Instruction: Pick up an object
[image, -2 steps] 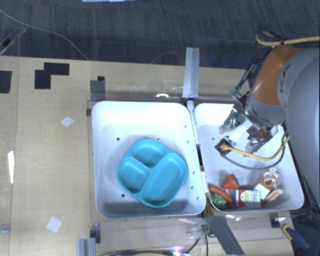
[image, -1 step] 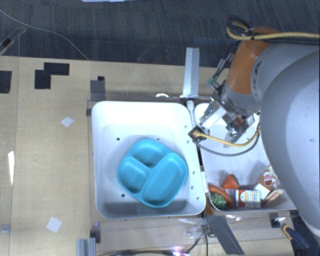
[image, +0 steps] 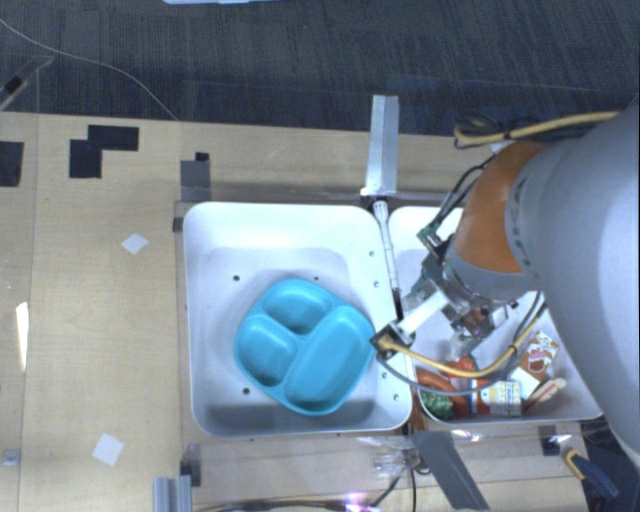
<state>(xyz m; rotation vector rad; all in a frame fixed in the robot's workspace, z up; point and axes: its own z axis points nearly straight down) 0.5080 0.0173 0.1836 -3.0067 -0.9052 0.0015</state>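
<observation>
Two bins (image: 200, 300): white, shallow, side by side on my wooden counter (image: 90, 330).
Plate (image: 303, 345): smooth blue plastic, three compartments, left bin.
Right bin: small cluttered items (image: 480, 395) beneath my arm (image: 560, 220).
Jaws: cannot tell.

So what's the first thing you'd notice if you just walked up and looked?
Probably the bright blue divided plate, lying tilted in the left white bin. Next, the big grey arm with its orange band reaching in from the right over the right bin, where a jumble of small colourful objects sits at the near end.
</observation>
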